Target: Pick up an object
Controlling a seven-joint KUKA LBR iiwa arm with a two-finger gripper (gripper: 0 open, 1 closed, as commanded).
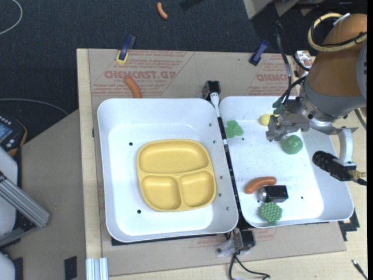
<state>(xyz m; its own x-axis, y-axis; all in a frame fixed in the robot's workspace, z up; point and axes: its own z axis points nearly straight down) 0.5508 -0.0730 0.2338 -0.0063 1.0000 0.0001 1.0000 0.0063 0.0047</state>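
Note:
My gripper hangs low over the back of the right bin. A round green ball lies just in front of it and to its right, touching or nearly touching the fingers. A small yellow object sits just left of the gripper. Farther left in that bin lies a light green piece. Near the bin's front are an orange-red sausage, a small black block and a knobbly green object.
The left bin holds a yellow divided tray. An orange sausage-shaped toy lies on the board behind the left bin, another on the dark floor beyond. Clamps sit between the bins at back and front.

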